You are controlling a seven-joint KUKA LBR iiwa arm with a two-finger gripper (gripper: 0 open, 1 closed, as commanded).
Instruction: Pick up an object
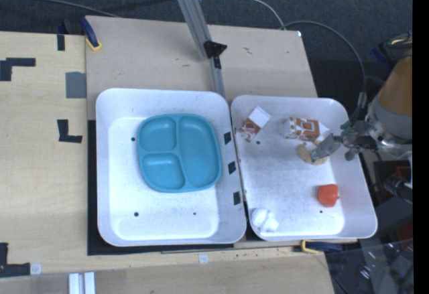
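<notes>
The right bin (pixel 288 182) holds several small objects. A white and brown packet (pixel 253 122) lies near its far left corner. A brown-patterned wrapper (pixel 305 128) sits at the far middle. Just in front of that wrapper lies a tan rounded piece (pixel 309 155). An orange-red block (pixel 328 195) rests at the near right, and a white crumpled lump (pixel 265 220) sits in the near left corner. My gripper (pixel 332 146) reaches over the bin's right rim, its tip touching or just above the tan piece. The grey arm with its orange band (pixel 397 95) stands behind it.
The left bin (pixel 117 219) carries a blue divided plate (pixel 179 152). A slanted metal pole (pixel 194 8) crosses the bench behind the bins. Cables run over the dark floor at the back right.
</notes>
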